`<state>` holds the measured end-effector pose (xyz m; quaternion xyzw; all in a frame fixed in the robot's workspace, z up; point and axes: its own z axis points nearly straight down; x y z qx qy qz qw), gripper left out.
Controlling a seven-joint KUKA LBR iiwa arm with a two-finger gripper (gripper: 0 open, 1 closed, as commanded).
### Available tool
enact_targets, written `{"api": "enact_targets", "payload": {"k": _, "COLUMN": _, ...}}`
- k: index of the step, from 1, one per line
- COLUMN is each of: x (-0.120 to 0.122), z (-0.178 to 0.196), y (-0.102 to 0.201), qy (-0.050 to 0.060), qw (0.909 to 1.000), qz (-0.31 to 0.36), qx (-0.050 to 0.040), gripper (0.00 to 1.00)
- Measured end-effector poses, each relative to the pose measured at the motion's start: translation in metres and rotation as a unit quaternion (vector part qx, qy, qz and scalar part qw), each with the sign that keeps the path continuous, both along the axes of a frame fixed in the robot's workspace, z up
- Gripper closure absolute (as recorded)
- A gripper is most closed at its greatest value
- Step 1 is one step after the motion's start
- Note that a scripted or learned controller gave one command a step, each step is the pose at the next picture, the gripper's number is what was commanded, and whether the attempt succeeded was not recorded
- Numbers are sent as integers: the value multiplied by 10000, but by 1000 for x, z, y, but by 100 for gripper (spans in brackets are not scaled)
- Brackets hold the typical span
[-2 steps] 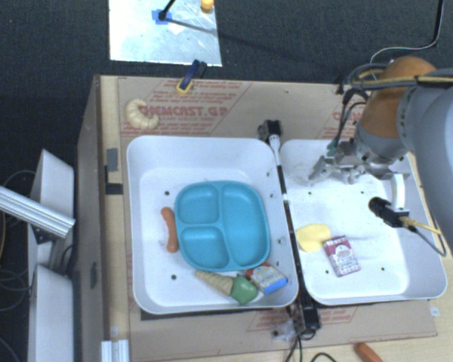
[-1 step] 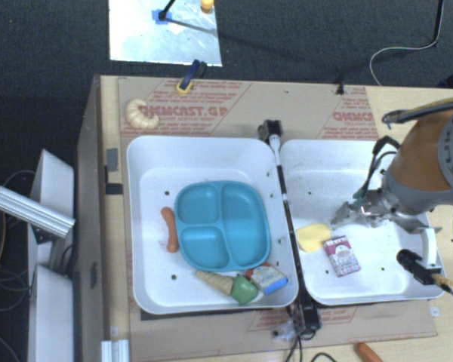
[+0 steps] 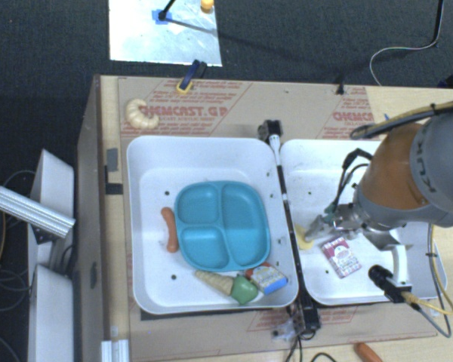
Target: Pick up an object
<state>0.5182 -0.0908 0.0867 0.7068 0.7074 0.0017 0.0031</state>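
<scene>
Fingers (image 3: 322, 227) low in right bin (image 3: 317, 164) near its left wall, just beside pink packet (image 3: 340, 256); spread/pressed state unclear.

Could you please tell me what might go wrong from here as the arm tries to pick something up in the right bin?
1. The gripper is low near the right bin's left wall, so it could scrape that wall or the divider.
2. The small pink packet lies flat beside the gripper; flat items tend to slip from two fingers.
3. The yellowish piece near the fingertips sits close to the wall, leaving little room to close around it.
</scene>
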Motion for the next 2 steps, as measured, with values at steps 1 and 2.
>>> {"api": "enact_targets", "payload": {"k": 1, "x": -18, "z": -2, "y": -7, "qy": 26, "qw": 10000, "qz": 0, "qx": 8, "gripper": 0}}
{"api": "enact_targets", "payload": {"k": 2, "x": -18, "z": 8, "y": -6, "qy": 18, "qw": 10000, "qz": 10, "qx": 11, "gripper": 100}}
